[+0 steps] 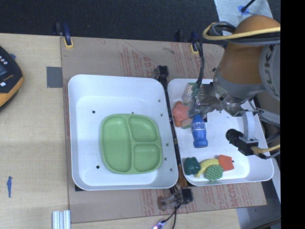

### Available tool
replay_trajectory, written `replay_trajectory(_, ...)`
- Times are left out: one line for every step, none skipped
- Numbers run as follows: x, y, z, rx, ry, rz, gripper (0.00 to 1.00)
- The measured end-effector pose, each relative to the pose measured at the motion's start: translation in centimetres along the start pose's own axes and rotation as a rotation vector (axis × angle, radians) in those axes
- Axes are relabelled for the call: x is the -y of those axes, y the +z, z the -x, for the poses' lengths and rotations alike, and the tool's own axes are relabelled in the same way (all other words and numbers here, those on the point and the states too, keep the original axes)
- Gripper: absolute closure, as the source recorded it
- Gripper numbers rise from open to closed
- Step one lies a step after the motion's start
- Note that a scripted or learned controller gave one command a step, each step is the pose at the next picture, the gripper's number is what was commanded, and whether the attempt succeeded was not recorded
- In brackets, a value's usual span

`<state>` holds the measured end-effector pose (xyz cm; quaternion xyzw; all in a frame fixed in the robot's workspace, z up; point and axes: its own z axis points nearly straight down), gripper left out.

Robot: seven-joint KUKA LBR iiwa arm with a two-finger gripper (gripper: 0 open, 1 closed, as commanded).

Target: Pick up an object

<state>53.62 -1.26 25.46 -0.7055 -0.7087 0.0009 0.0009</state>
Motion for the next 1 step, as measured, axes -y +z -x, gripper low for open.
replay_trajectory(-4.28,0.65,-4.85,0.0,0.0,-0.001,1.0)
